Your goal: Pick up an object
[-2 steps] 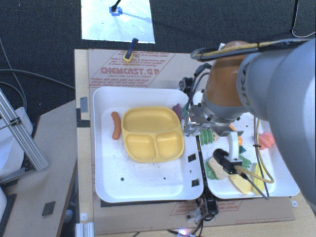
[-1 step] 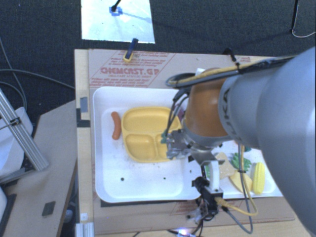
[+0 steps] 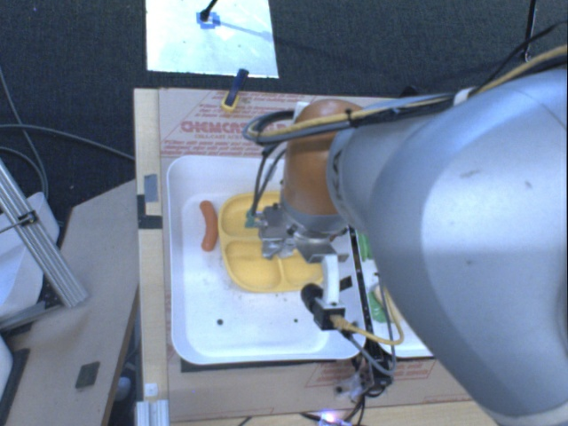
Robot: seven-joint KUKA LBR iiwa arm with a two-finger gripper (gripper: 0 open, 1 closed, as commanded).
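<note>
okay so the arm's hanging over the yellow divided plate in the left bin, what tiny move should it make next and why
Probably a short shift toward the hot dog, then a descent. It lies alone on the bare floor of the white bin, just off the edge of the yellow plate, so it looks the easiest pick. The arm's wrist sits over the plate and hides the pincer, so how low it is remains unclear.

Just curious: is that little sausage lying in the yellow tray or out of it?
Out: the sausage lies on the white bin floor beside the yellow tray.
</note>
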